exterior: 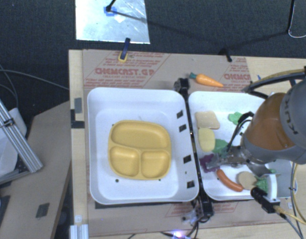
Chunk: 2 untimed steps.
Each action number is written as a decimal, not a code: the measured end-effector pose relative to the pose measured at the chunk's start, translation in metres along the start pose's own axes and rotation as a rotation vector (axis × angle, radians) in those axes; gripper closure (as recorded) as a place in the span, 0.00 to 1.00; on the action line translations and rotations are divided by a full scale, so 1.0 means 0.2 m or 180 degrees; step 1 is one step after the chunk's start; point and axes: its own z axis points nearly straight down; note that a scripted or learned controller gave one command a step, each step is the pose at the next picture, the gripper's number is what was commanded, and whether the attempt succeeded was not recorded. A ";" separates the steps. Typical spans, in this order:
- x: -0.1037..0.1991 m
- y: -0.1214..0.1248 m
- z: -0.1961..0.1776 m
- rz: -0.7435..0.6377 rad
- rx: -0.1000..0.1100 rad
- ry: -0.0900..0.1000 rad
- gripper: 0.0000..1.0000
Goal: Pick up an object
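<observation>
Arm: grey KUKA with orange band (266, 123) enters from the right edge of the frame; its body covers much of the right bin
Gripper (219, 159): low over the lower left part of the right bin, reaching toward the frame's left; tip sits beside the purple item; finger state cannot be told, the tips are too dark and small to read; no object seen between them
Right bin (213, 99): white, shallow; holds toy food
Purple item (208, 161): just at the gripper tip, near the bin's left wall; whether it is touched cannot be told
Sausage (229, 180): orange-red, slanted, just below the gripper, near the bin's lower rim
Bread slice (207, 119): tan, upper left of the right bin
Yellow piece (207, 139): pale, oval, directly below the bread slice
Green pieces: one (235, 117) right of the bread slice; another (221, 145) right of the yellow piece
Left bin (98, 133): white; holds a yellow divided tray (140, 149) at centre, three compartments
Carrot (207, 79): on the brown board above the right bin, outside both bins
</observation>
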 end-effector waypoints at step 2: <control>-0.18 0.00 -0.01 0.0013 -0.0011 -0.0002 0.00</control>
